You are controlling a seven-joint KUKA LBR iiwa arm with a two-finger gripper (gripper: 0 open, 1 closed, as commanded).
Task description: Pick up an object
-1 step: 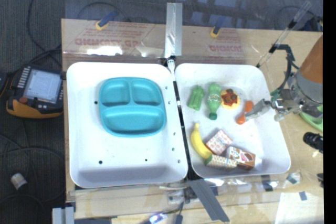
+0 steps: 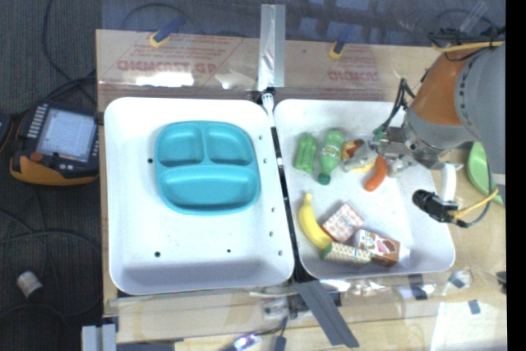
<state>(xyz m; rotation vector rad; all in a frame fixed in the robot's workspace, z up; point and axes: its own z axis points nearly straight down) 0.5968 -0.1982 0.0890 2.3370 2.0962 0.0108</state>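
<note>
Two white bins (image 2: 123, 259), one blue tray (image 2: 205, 167), one banana (image 2: 311, 223), two green bottles (image 2: 330, 152), one carrot (image 2: 376, 176), three cartons (image 2: 362, 241).

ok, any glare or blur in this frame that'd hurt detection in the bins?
Camera view: soft overall, small items lack crisp edges; the right bin reads bright white with faint shadows; sheen on the clear sheet behind the bins; the pincer near the orange object is smeared, its state unclear.

Both white bins (image 2: 197, 267) look like smooth, glossy plastic, as does the blue divided plate (image 2: 205, 166); the table (image 2: 189, 62) looks like matt brown cardboard.
</note>
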